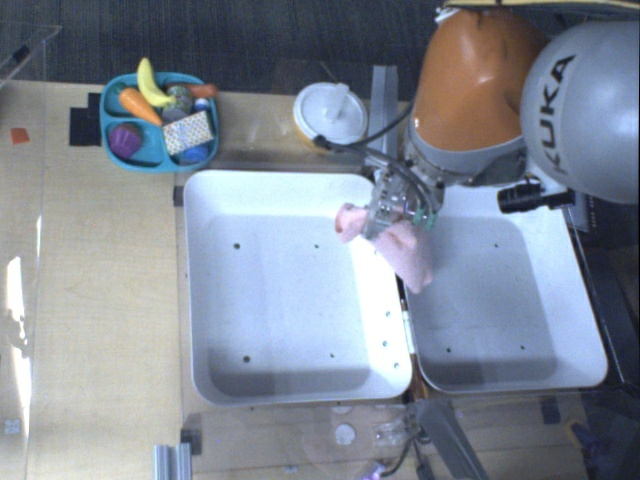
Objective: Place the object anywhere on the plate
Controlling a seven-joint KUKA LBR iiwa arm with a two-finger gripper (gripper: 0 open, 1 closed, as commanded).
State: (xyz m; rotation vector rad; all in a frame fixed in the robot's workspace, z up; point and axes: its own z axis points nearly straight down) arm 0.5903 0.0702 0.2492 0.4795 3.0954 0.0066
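A soft pink object (405, 251), like a cloth or plush piece, hangs from my gripper (383, 220) over the seam between the two white bins. The gripper is shut on it, with pink showing on both sides of the fingers. The blue divided plate (110, 120) sits on the bench at the far left back. It bears a yellow banana (151, 83), an orange carrot (138, 105), a purple piece (125, 139) and a patterned block (189, 132). The gripper is far to the right of the plate.
The left white bin (280, 308) and the right white bin (500, 308) lie side by side. A white and yellow lidded cup (331, 114) stands behind the left bin. The orange and grey arm (480, 68) fills the upper right.
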